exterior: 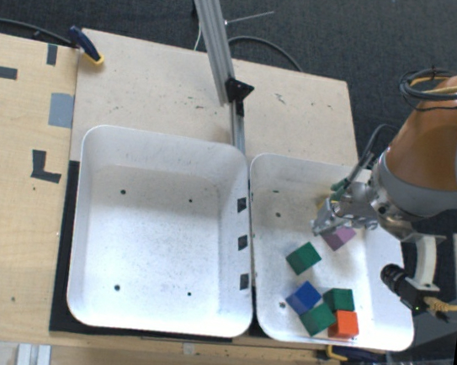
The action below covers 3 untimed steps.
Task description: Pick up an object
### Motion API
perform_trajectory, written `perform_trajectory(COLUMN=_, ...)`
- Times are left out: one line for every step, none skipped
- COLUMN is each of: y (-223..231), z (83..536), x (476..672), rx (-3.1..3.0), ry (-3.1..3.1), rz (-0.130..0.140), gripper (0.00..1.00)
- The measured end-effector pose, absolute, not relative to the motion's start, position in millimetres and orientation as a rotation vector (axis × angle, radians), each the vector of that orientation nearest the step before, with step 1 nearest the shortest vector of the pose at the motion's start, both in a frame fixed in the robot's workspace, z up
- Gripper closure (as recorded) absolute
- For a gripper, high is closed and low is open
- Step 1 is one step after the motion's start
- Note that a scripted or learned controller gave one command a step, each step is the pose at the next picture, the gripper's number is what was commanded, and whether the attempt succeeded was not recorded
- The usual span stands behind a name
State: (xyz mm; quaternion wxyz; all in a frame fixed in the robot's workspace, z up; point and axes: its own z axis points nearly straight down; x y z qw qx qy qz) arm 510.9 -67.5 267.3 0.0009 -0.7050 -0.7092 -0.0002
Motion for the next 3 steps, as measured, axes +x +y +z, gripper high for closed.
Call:
perform_trajectory(y=-15, z=269, x=523.5, rx=-2.213, ry=-2.228, rz=0.0, gripper=1.0)
perform_trajectory(y=26, z=261, x=543.5, rx=-2.215, ry=-2.226, rz=0.002, gripper=1.0)
perform_trajectory(y=75, z=257, x=563.6, rx=-2.214, ry=-2.227, rz=0.0, gripper=1.0)
